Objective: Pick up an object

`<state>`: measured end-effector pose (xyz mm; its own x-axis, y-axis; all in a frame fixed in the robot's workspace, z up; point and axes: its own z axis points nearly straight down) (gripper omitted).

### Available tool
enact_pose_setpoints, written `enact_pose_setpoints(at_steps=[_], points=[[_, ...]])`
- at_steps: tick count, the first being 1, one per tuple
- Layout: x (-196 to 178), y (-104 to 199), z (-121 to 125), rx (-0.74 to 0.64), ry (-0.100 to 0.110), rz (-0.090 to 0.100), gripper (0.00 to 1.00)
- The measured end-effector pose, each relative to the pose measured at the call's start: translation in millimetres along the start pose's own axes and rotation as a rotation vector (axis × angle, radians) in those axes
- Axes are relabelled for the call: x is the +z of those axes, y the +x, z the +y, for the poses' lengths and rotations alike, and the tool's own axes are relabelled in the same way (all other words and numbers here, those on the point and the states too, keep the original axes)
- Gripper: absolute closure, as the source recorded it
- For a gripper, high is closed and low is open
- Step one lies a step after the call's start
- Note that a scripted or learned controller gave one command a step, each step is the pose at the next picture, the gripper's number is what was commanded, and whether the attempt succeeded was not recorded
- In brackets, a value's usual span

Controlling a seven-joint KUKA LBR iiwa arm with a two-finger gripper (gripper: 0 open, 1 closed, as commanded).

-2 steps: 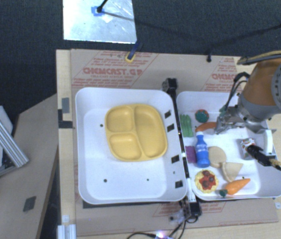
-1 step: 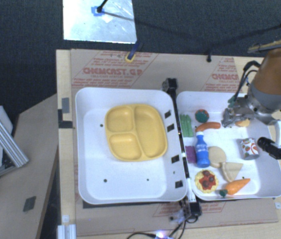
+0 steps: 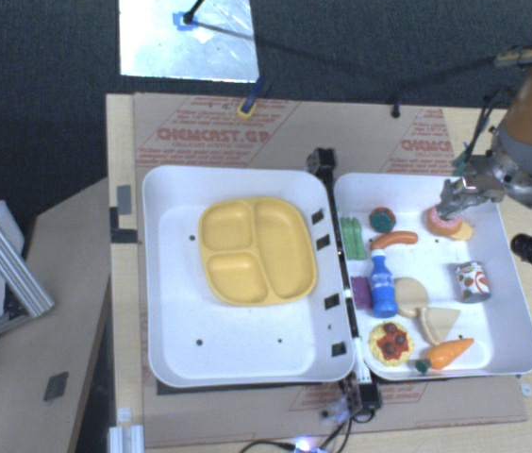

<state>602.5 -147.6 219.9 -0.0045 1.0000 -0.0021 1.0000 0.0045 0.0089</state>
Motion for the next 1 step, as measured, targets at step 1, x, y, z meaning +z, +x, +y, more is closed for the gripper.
enact_pose_setpoints(at_steps=[1], points=[[-5.2, 0.0, 1.1, 0.000, 0.005, 0.001, 1.00]])
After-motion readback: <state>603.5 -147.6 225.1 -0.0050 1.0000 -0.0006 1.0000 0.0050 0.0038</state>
